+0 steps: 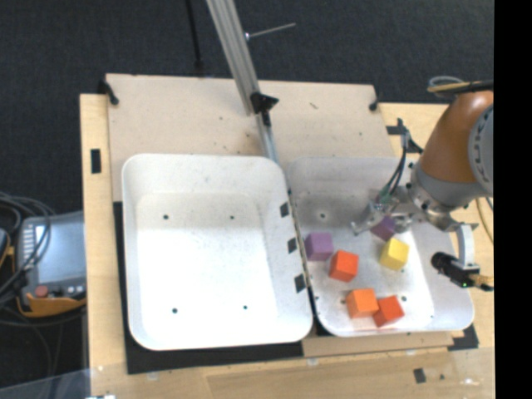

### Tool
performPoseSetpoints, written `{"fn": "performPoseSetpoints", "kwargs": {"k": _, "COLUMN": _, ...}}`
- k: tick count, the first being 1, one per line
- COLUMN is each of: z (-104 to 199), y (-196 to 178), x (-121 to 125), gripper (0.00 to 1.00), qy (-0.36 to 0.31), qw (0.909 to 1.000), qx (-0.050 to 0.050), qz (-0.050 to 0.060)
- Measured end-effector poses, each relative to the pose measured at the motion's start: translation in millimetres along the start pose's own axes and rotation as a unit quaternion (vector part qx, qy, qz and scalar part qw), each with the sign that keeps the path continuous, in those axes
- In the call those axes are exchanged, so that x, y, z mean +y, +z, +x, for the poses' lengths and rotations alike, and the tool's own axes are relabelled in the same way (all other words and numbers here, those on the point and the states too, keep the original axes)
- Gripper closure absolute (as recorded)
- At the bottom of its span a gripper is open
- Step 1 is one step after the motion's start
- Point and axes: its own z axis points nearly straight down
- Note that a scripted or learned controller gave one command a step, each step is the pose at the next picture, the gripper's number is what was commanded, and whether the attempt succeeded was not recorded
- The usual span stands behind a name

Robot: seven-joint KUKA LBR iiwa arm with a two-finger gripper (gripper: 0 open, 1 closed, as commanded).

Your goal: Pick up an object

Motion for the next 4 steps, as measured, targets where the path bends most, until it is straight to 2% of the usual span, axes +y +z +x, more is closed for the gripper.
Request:
{"fn": "performPoseSetpoints", "kwargs": {"k": 1, "z": -2.6, "y": 5.5, "x": 5.4, "gripper": 0.00, "qy": 0.000, "qw": 1.0000, "qx": -0.002, "qz": -0.009}}
{"fn": "performPoseSetpoints", "kwargs": {"k": 2, "z": -4.3, "y": -4.6, "x": 6.5, "gripper": 1.00, "qy": 0.001, "qw": 0.9999, "qx": -0.003, "qz": -0.012}}
{"fn": "performPoseSetpoints", "kwargs": {"k": 3, "z": -4.2, "y": -69.2, "x": 6.1, "gripper": 1.00, "qy": -0.003, "qw": 1.0000, "qx": 0.002, "qz": -0.002}}
{"fn": "performPoseSetpoints", "kwargs": {"k": 4, "z": -4.7, "y": -75.7, "x": 7.0, "gripper": 1.00, "qy": -0.004, "qw": 1.0000, "qx": 0.003, "qz": 0.001}}
